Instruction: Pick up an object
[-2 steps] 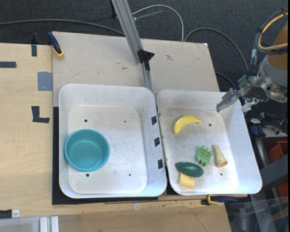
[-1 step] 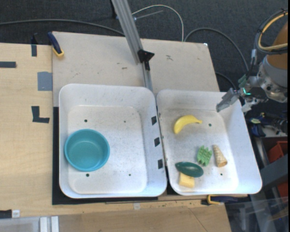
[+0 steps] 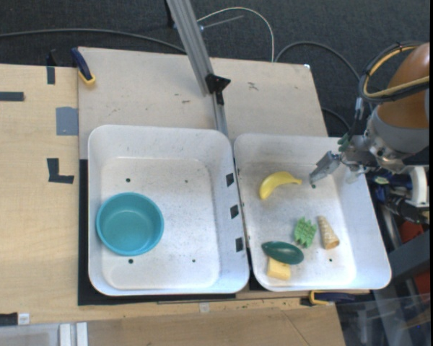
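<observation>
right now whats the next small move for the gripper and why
Probably ease the gripper left and down toward the banana. It sits over the right bin just right of the banana, with nothing between its fingers, and the banana lies apart from the other toys, so it looks the easiest pick.

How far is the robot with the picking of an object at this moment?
Nothing looks picked yet. The banana, green toy, cone, dark green piece and yellow block all lie in the right bin. The end effector sits above that bin, right of the banana. The grasp and the lift are left.
</observation>
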